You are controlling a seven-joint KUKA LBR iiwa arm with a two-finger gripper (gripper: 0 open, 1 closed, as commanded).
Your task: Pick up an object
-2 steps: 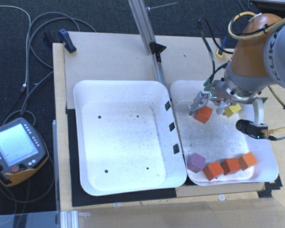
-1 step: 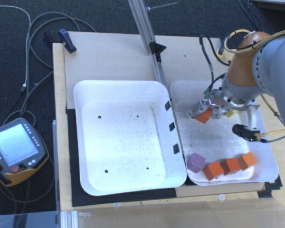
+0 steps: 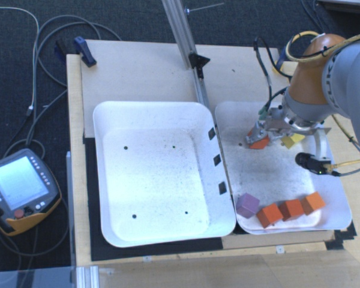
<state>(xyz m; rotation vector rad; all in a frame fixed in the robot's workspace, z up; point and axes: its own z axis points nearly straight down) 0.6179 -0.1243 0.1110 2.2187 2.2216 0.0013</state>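
Reaching into the right bin (image 3: 342,206), your gripper (image 3: 258,138) hangs low over a small orange-red piece (image 3: 260,143) directly beneath its tip, its grasp impossible to judge, so centre squarely above that piece, clear of the yellow block (image 3: 292,140) just beside it.

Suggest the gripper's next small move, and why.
Probably a short straight lift to test the grasp: the gripper sits low in the right bin right at an orange object, a yellow piece beside it. A grip isn't confirmed.
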